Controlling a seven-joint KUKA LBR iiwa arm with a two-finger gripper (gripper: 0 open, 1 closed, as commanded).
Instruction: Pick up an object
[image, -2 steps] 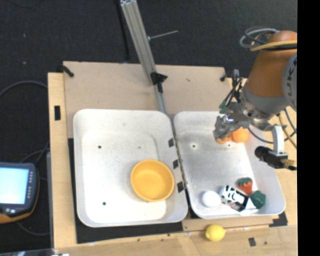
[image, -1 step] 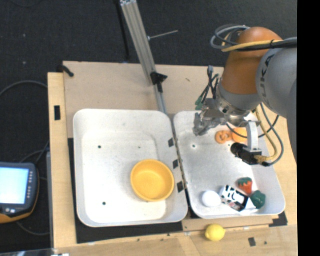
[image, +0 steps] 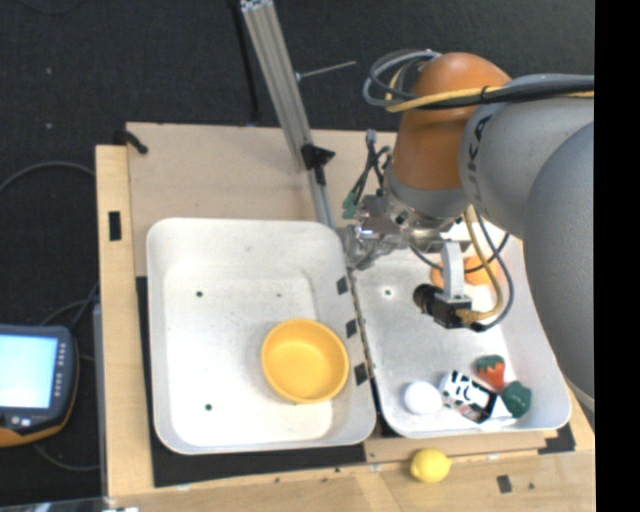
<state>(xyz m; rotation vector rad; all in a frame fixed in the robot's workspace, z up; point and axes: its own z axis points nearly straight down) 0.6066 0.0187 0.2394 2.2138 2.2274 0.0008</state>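
Camera view, looking down: the black-and-white patterned object (image: 468, 395) in the right bin (image: 400, 335) carries markings too small to read, and the lit screen of the handheld device (image: 30, 380) at the left edge is a pale blur.

The gripper (image: 368, 238) hangs over the far left corner of the right bin, just beside the divide between the two bins. Whether it is released or clenched cannot be told, and nothing is seen in its grasp.

The loose things lie well apart from it, along the bin's near edge:
- a white ball (image: 422, 397) touching the patterned object
- a red and green toy (image: 490, 368)
- a dark green piece (image: 516, 400)

An orange object (image: 482, 272) sits partly hidden under the arm. A yellow bowl (image: 305, 360) rests in the left bin (image: 200, 300), and a lemon (image: 430, 465) lies on the bench outside the bins.
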